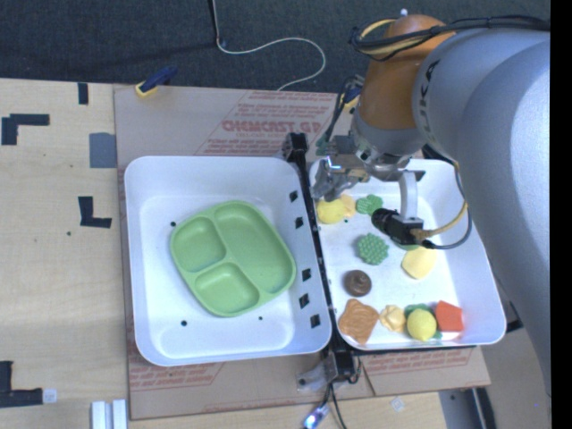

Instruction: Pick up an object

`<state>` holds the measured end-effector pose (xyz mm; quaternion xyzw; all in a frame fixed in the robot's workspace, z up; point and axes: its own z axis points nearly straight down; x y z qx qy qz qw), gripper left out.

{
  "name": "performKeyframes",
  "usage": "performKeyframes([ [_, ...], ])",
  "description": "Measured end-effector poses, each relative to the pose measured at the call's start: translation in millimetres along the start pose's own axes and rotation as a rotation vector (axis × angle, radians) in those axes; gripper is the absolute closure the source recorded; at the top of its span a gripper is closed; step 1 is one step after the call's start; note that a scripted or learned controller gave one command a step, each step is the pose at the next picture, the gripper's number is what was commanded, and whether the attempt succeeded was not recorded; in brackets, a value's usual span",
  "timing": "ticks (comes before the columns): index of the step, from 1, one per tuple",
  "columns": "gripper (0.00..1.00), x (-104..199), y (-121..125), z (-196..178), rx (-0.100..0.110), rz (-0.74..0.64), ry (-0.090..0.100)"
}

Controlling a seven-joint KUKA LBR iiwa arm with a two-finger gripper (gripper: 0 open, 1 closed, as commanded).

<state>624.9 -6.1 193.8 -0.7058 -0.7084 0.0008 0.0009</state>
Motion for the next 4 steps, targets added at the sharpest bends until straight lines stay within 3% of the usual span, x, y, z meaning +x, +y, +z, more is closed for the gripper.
performKeyframes([
  [1,1.00,-2.3,-48.3,-16.5,0.002,0.004,0.000],
  [4,1.00,0.1,-46.7,-43.7,0.005,0.000,0.002],
])
